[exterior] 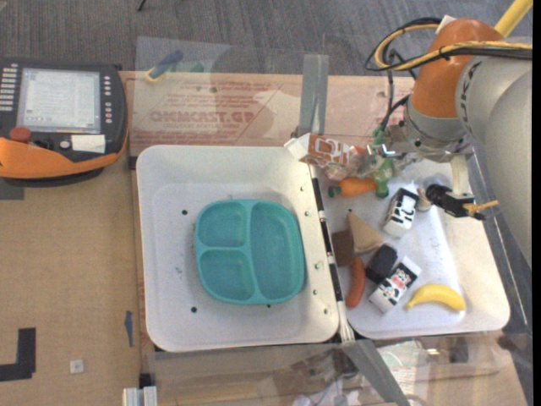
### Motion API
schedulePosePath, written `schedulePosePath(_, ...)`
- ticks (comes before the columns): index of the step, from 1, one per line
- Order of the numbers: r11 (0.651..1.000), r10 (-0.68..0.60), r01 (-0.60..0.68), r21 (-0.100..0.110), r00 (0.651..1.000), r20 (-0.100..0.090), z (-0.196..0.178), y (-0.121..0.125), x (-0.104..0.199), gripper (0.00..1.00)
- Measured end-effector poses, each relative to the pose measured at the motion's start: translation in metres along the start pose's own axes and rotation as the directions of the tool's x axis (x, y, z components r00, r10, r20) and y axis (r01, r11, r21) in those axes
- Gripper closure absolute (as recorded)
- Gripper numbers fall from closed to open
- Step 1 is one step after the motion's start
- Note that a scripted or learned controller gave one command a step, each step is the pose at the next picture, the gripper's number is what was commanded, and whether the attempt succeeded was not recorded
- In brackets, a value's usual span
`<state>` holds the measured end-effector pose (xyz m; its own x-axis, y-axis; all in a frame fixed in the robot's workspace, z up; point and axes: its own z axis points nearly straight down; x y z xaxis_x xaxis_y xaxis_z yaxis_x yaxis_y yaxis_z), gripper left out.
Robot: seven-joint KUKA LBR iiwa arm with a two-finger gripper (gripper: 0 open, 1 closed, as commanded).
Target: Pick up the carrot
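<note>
The carrot (357, 188) lies near the far left corner of the right bin (473, 311), just beside a small green thing (382, 178) and below a crumpled orange-and-white packet (328, 151) whose print is too small to read. The claw (390, 152) hangs over that same far edge of the bin, above the carrot's right end; whether it is apart or together cannot be told, as the wrist and clutter hide it. Nearer the bin's middle stand a white carton with black lettering (401, 211), unreadable, a tan wedge (363, 233), a brown block (342, 248), a red sausage (356, 282), a black-and-white box (394, 284) and a banana (435, 298) toward the near right corner. The left bin (161, 227) holds a teal divided plate (249, 250). At the tabletop's far left edge sits an orange-and-grey teach pendant (59, 118), and a clear sheet (203, 115) bears faint red mirrored print, illegible.
</note>
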<state>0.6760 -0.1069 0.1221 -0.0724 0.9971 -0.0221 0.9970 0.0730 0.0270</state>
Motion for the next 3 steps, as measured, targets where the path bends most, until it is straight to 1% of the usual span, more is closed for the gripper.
schedulePosePath(1, 1.0, -0.001, 0.001, 0.006, 1.0, -0.004, 0.005, -0.002, 0.003, 0.0)
schedulePosePath(2, 0.985, -0.171, 0.172, 0.019, 0.985, -0.022, 0.033, -0.008, 0.011, 0.0)
schedulePosePath(3, 0.935, -0.353, 0.353, 0.015, 0.935, -0.03, 0.034, -0.039, 0.011, 0.0)
